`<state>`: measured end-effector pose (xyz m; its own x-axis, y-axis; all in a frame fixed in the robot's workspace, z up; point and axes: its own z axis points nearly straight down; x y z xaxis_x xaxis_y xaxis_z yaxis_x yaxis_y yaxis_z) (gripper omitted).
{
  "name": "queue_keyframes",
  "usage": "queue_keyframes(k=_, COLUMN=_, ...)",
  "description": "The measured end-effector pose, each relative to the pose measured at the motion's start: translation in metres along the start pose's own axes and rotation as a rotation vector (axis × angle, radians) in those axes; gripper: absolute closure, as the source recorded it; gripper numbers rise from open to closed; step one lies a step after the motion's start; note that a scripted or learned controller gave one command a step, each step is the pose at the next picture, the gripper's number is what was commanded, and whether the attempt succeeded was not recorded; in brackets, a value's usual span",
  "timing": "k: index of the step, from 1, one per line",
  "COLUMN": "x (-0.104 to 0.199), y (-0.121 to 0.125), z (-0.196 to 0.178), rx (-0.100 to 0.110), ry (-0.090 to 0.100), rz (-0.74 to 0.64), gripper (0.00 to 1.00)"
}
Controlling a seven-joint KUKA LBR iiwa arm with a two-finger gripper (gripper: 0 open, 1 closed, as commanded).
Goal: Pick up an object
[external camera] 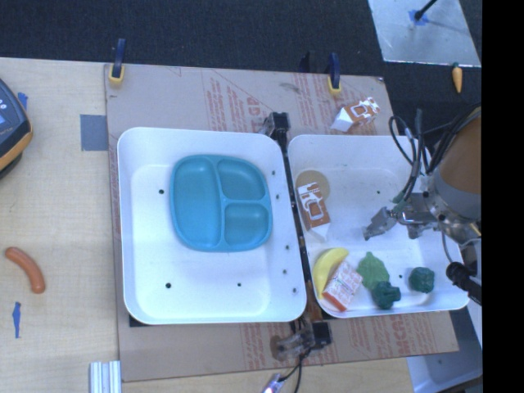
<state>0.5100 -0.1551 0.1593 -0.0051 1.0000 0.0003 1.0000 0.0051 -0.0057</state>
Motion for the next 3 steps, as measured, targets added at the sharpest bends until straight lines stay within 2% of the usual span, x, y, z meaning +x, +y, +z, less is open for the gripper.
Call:
queue_keyframes(k=1, x=0.011, y=-0.034, z=0.061, rx=-0.002, ry=0.000, rz=0.000, gripper=0.00)
queue_keyframes(k=2, x=0.010, y=-0.034, z=0.051, rx=-0.001, ry=-0.001, rz=-0.004, gripper=1.00)
queue_keyframes(k=3, x=0.010, y=-0.034, z=0.051, rx=-0.001, ry=-0.001, rz=-0.004, gripper=0.00)
